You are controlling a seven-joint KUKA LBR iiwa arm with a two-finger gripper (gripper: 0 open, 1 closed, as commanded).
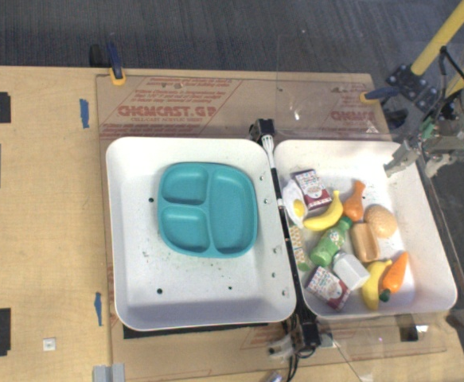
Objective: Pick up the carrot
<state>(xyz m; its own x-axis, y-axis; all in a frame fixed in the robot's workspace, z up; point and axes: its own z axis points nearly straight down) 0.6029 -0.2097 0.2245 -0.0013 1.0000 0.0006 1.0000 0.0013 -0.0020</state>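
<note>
The gripper (413,154) hangs over the right bin (438,293), up at its 1 o'clock corner. It is too small and blurry to tell if it is spread or pressed together. The carrot (396,272) lies well apart from it, at about 4 o'clock in that bin. It is orange, with its green end pointing to 7 o'clock. It touches a yellow banana (372,284) at its 9 o'clock side. A bread roll (380,222) sits at its 12 o'clock. The left bin (128,237) holds a blue-green plate (208,209)
</note>
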